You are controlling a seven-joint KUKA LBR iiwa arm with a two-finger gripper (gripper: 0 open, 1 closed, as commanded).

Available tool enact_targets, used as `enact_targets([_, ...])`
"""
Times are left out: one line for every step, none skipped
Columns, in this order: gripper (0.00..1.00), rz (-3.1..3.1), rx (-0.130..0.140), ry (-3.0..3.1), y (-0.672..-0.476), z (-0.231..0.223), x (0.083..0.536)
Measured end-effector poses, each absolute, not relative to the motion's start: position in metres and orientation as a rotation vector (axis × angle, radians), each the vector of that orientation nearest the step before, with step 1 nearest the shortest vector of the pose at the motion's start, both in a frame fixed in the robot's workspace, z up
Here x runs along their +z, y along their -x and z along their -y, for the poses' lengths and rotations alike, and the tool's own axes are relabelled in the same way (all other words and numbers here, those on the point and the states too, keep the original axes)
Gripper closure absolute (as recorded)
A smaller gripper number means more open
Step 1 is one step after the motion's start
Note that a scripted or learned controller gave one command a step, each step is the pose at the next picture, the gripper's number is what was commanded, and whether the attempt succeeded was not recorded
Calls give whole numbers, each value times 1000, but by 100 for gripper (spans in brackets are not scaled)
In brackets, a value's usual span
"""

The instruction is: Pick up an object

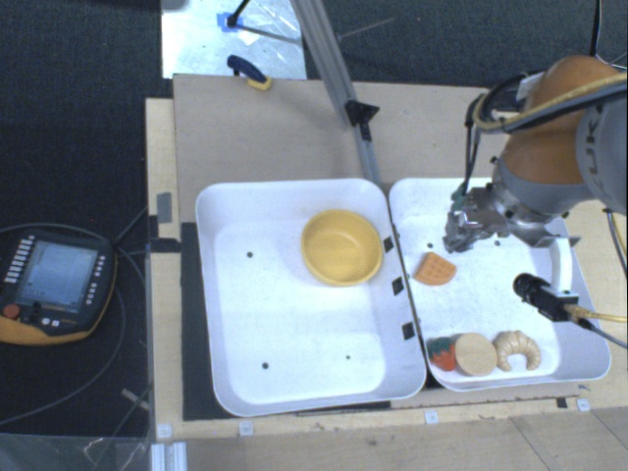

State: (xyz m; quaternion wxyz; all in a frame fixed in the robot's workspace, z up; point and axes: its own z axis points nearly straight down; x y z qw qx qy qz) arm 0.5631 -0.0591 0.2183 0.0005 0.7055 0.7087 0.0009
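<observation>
Risk: miss or glancing push | gripper in right bin, centre-right of frame, just above-right of orange wedge; finger opening cannot be told | cause: offset descent nudges wedge toward the divider between bins

Light even and bright from above; white bins slightly overexposed (glare patch on floor top left); overall soft focus, grainy.

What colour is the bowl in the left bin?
Yellow. The bowl shows plainly in the camera view.
</observation>
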Motion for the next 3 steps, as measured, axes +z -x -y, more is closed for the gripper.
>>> enact_targets([100, -2227, 3, -2216, -573, 6, 230])
enact_targets([100, -2227, 2, -2217, -587, -35, 225])
enact_targets([100, -2226, 4, -2216, -604, -84, 239])
